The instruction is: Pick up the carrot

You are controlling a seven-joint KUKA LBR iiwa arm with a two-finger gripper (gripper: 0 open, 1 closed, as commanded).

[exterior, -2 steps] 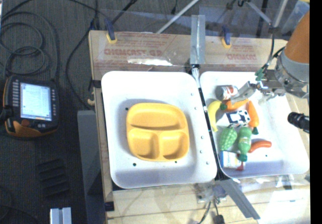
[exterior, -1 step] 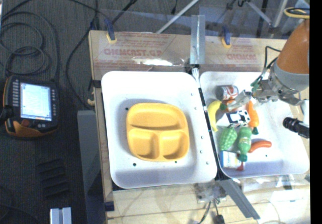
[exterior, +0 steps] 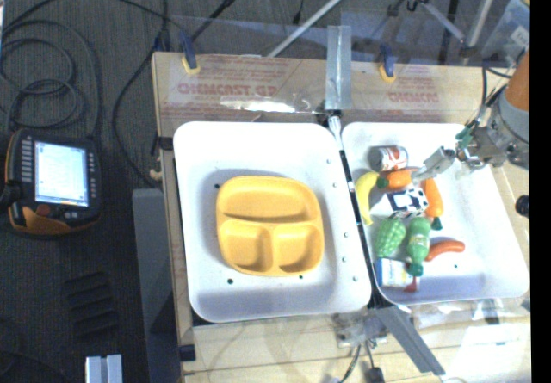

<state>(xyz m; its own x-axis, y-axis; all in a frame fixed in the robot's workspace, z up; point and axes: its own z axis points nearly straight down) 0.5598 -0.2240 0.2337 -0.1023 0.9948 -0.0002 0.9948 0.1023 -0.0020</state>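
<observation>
Take the seam point(exterior: 344, 192) between the two bins as your landmark. Well to its left, off the bench, you see a teach pendant point(exterior: 53, 182) with a lit screen lying on the floor. Nearer the seam, the left bin point(exterior: 194, 226) holds a yellow divided tray point(exterior: 269, 225). Just right of the seam, in the right bin point(exterior: 499, 235), a yellow banana point(exterior: 367, 194) lies along the bin's edge, with green grapes point(exterior: 389, 237) below it and a small can point(exterior: 388, 155) above. Further right you find the carrot point(exterior: 433, 197), orange, lying beside a black-and-white carton point(exterior: 406, 199). A red chili point(exterior: 445, 247) sits below it. The gripper point(exterior: 433, 163) hangs just above the carrot; you cannot tell how wide it stands, and nothing shows held in it. The arm point(exterior: 508, 127) comes in furthest right of the seam.
</observation>
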